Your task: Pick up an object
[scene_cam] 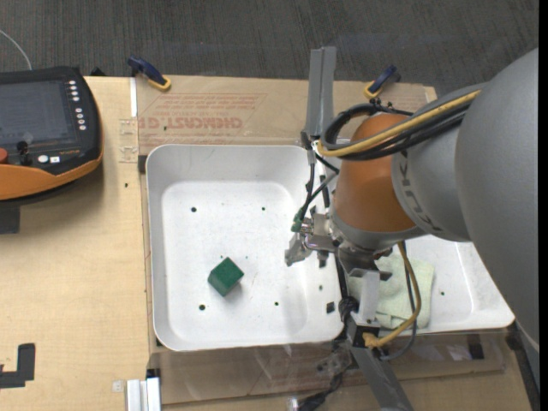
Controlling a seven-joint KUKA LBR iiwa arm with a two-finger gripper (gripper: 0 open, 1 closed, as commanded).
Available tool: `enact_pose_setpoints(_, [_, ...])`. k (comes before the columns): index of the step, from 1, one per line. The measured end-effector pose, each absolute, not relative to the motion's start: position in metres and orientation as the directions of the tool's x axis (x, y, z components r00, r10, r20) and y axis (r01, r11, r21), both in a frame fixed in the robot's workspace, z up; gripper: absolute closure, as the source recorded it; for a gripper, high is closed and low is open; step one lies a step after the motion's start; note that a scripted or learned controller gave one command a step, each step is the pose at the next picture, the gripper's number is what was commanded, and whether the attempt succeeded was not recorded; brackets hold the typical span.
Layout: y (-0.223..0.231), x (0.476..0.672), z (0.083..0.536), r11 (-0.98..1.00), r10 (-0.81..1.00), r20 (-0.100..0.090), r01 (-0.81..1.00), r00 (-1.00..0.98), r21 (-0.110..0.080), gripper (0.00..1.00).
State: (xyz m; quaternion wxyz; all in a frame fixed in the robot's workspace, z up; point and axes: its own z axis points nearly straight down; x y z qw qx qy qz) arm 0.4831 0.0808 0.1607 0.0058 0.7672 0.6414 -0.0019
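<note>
The wooden bench (68,255) is flat and pale, and my arm (488,144), smooth grey with a glossy orange band, reaches in over the right edge of the left bin (171,171). That bin is a shallow white tray with rounded corners and a few small dark holes in its floor. The right bin (481,302) lies against its right side and looks the same. Behind the left bin lies a brown printed cardboard sheet (205,118), and well to the bin's left sits a dark, orange-edged teach pendant (43,127). A soft, crumpled pale cloth (404,291) lies just right of the left bin's right wall, under my wrist. My gripper (306,248) hangs above the right part of the left bin's floor. It is seen from above and partly masked by the wrist, so I cannot tell how far open it is, and I see nothing held in it. The green block (226,276) rests on the left bin's floor toward the front, left of centre. It is a small hard-edged cube turned a little askew, with no long axis to favour. From my gripper it lies to the left and slightly nearer the bin's front rim, apart from everything, so I judge my next move is a sideways shift left, then a descent.
</note>
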Motion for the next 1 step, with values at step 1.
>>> enact_pose_setpoints(1, [0.1611, 0.4773, 0.1998, 0.01, 1.0, -0.002, 1.0, -0.01, -0.002, 0.0])
